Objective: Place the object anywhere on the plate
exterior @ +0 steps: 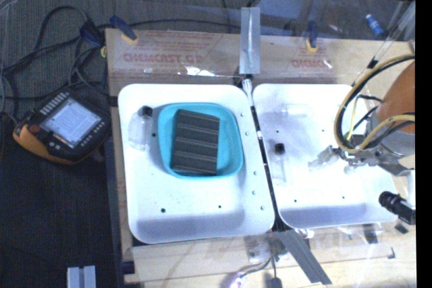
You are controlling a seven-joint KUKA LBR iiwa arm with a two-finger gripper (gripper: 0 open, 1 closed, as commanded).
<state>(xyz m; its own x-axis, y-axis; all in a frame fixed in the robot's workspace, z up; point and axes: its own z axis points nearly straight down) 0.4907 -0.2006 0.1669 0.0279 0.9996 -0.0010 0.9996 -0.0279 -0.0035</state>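
Blue plastic marks the plate (pixel 233 145), which sits in the left bin (pixel 142 212); on it lies a dark grey ribbed block (pixel 196 141), flat and tilted a little, well inside the rim; a clear bottle with a black cap (pixel 141 125) lies just left of the plate, on the bin floor; in the right bin (pixel 317 206) a small clear item with a black end (pixel 278 153) lies near the bin's left wall; the gripper (pixel 324 157) hangs low over the right bin's middle, reaching in from the right, with nothing seen between its fingers, though whether they are released or clenched cannot be told; both bins rest on a wooden surface (pixel 175 57); a handheld pendant (pixel 64 128) lies on the floor at the left.
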